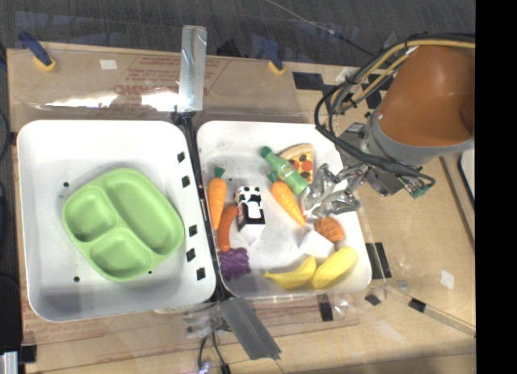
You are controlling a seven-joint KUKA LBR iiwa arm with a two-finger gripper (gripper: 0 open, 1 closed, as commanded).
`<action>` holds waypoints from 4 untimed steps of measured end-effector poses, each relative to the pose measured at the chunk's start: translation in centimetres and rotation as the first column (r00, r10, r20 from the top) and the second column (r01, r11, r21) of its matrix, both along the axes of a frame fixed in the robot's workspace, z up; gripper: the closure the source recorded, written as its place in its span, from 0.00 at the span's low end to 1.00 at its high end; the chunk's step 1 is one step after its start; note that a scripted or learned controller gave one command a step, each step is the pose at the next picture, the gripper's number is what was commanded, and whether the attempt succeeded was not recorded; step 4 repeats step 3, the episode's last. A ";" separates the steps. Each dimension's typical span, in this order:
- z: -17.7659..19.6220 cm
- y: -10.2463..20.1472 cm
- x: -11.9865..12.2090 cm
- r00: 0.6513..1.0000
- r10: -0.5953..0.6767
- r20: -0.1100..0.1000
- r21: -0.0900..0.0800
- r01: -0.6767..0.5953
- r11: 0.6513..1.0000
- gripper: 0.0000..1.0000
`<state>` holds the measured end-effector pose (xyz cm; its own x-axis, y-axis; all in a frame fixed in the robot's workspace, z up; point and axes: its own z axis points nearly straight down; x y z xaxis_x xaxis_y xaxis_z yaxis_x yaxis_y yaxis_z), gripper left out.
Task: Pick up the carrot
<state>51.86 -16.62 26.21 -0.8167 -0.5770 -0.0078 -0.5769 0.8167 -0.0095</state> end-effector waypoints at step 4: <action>-1.7 1.2 3.6 1.000 0.009 0.001 0.002 -0.009 1.000 1.00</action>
